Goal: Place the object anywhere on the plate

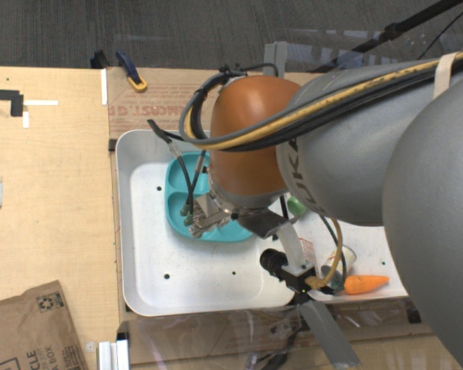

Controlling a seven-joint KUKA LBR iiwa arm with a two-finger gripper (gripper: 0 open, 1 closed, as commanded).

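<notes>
Fig. 1. My arm (355, 145) reaches in over the white bin (139, 230) and hangs low above the teal plate (179, 199), which lies flat on the bin floor toward the bin's far left part. I judge that I am held here because the plate is the target: anything let go from this spot would land on it and not on the bare bin floor around it.

My hand (204, 218) sits directly over the plate's near right part, at the plate's rim or just inside it. The orange band (251, 137) of my wrist covers most of the plate's right half, so only the plate's left edge and a strip of its near edge are in sight.

How far my hand is parted I cannot tell; the metal parts under the wrist are small and crowded together with cables. Nor can I make out anything between them, so I cannot say that I hold the object, nor whether it already rests on the hidden part of the plate.

An orange carrot (366, 284) lies well to the right of the plate, near the bin's near right corner, apart from my hand. Whether it is the task's object I cannot tell.
</notes>
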